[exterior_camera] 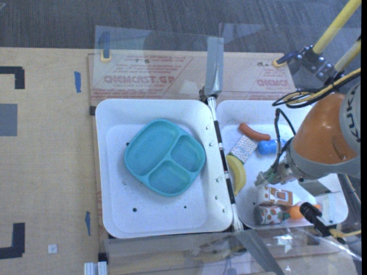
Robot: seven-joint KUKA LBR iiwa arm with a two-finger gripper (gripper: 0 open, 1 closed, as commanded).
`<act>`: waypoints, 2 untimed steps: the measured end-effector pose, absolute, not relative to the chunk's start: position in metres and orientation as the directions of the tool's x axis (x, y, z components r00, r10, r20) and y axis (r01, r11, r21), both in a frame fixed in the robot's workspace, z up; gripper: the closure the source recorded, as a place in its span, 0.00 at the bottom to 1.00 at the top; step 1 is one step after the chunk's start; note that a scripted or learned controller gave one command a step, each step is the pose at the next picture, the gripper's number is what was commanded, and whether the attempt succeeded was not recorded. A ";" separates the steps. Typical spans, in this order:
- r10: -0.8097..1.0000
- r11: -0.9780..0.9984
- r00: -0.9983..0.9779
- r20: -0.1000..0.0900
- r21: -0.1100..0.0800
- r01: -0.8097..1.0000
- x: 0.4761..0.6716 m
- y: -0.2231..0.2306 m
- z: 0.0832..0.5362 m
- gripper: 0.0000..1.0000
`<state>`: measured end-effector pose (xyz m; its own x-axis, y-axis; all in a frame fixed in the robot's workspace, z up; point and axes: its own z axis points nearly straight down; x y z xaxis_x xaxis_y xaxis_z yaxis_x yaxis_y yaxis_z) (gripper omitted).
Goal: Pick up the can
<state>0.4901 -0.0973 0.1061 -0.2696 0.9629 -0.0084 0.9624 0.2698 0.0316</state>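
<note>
You will find the can (270,214) not yet lifted: it lies on its side on the floor of the right bin (338,213), just below the gripper (274,175) as the camera shows it, and apart from it. Nothing sits between the gripper's fingers that you can make out; whether they stand apart or together cannot be told, since the wrist and orange band cover them. The can's long axis runs roughly left to right across the view, one end toward the bin divider, the other toward a small orange item (295,212). A carton (278,196) lies between gripper and can. Judged remaining: descent, grasp, lift.
</note>
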 end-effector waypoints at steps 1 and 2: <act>0.963 0.269 -0.269 -0.008 0.031 0.963 0.490 -0.098 0.106 0.00; 0.957 0.289 -0.289 0.001 0.007 0.957 0.482 -0.104 0.088 0.00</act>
